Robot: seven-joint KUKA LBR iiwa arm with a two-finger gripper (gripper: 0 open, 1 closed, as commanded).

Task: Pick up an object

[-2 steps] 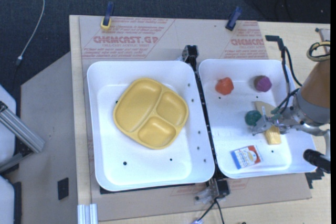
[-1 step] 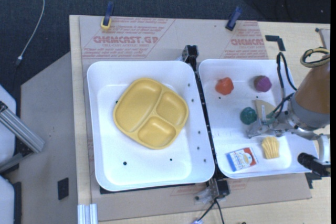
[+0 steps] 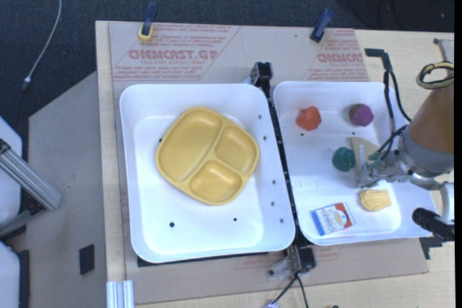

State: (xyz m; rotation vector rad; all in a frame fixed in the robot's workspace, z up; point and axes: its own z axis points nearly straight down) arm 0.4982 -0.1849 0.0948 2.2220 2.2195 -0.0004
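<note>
The right bin (image 3: 317, 94) holds several small objects: an orange-red ball (image 3: 309, 118), a purple ball (image 3: 361, 114), a dark green ball (image 3: 343, 159), a yellow ridged piece (image 3: 375, 199) and a small red, white and blue packet (image 3: 333, 218). My gripper (image 3: 366, 166) reaches in from the right and hangs low in this bin. It is just right of the green ball and just above the yellow piece. I see nothing held in it.
The left bin (image 3: 137, 119) holds a yellow divided plate (image 3: 208, 154). A black bracket (image 3: 262, 73) sits between the bins at the back. Blue clamps (image 3: 148, 19) (image 3: 321, 24) hold the cardboard base. A black cable (image 3: 393, 94) arcs over the right bin's far corner.
</note>
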